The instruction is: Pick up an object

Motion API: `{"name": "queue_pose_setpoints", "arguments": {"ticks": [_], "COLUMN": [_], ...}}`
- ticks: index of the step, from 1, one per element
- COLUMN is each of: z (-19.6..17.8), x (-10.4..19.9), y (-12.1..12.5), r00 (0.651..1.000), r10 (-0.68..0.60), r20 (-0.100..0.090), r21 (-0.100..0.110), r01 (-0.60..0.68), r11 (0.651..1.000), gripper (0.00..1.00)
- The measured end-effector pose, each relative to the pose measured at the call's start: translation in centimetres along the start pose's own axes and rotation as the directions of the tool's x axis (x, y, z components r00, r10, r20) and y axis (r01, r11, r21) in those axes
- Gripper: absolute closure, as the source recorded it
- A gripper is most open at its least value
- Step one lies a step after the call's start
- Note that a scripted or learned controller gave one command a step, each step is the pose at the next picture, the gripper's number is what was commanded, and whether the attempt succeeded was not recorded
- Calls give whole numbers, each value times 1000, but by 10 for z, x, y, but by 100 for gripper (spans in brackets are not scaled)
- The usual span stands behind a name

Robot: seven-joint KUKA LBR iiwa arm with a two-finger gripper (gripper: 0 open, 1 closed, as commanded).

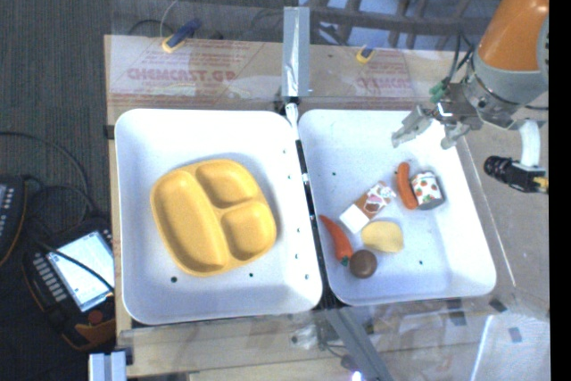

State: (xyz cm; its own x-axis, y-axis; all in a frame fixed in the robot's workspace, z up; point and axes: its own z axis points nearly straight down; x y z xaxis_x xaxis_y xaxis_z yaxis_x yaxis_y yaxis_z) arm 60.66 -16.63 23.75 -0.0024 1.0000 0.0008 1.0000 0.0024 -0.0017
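Note:
Several toy foods lie in the right bin [464, 277]: a sausage [406, 184], a small strawberry-printed box [427, 189], a red-and-white packet [372, 203], a yellow chip-like piece [383, 236], a carrot [336, 237] and a brown ball [362, 263]. My gripper [432, 127] hovers over the bin's upper right corner, above and a little to the right of the sausage. Its two fingers [409, 128] are spread apart, with nothing between them.
The left bin [143, 281] holds a yellow three-compartment tray [214, 214]. A metal post [295, 53] stands behind the seam between the bins. A black device with a screen [76, 277] sits on the floor at the lower left.

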Motion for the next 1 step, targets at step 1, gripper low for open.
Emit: {"name": "queue_pose_setpoints", "arguments": {"ticks": [1], "z": [127], "x": [-25], "y": [-8], "r00": [1000], "r10": [0], "r20": [0], "r21": [-2], "r01": [0], "r11": [1000], "gripper": [0]}}
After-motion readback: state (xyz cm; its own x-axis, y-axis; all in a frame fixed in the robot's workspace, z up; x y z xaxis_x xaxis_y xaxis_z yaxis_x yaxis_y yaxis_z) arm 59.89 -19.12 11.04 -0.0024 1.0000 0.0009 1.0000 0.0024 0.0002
